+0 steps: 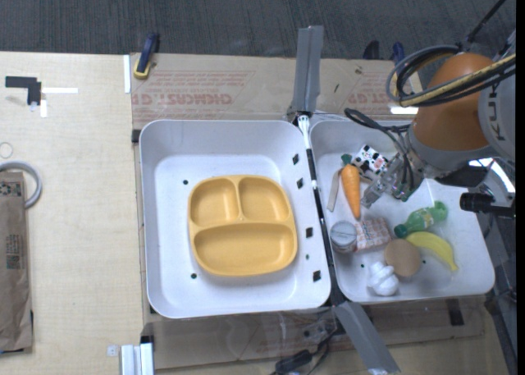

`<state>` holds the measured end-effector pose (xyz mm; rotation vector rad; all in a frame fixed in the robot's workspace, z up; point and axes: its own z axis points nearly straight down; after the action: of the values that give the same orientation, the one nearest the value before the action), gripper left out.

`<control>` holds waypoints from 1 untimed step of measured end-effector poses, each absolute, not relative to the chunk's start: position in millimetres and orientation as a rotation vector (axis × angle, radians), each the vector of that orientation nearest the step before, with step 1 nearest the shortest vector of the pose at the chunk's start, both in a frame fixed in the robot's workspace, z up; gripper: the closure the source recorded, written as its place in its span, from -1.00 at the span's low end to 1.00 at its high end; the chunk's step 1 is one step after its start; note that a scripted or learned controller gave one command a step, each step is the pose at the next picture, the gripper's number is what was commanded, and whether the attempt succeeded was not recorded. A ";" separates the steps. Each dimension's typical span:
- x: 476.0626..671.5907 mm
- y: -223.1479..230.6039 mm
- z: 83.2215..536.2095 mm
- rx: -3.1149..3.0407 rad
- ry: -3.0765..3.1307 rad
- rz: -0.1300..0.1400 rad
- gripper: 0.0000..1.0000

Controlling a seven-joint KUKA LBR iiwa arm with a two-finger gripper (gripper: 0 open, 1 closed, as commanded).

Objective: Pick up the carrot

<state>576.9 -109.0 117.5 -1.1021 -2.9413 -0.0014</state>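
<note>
We take the carrot (351, 189) as our landmark: it lies in the right bin (472, 279), near that bin's left wall, its pointed end toward the near edge and its green top toward the far edge. Just to its right we see the gripper (385, 187) hanging over the bin, very close to the carrot; nothing we can see sits between its fingers, and we cannot tell whether they are parted or closed, since the metal parts blur together. Beyond the carrot's top, a small black-and-white toy (367, 155) rests near the far wall. Just left of the carrot lies a thin pale stick (334, 193). Toward the near edge from the carrot's tip we find a small grey can (344, 236) touching a pinkish packet (373, 232). Farther right of those sit a green bottle (422, 219), a banana (435, 247), a round brown object (403, 258) and a white lump (383, 279). Well left of the carrot, the left bin (160, 201) holds a yellow divided plate (243, 224).
</note>
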 end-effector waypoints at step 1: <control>576.9 -108.9 117.6 -1.101 -2.942 -0.001 -1.00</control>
<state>576.9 -108.9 117.6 -1.1008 -2.9416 -0.0009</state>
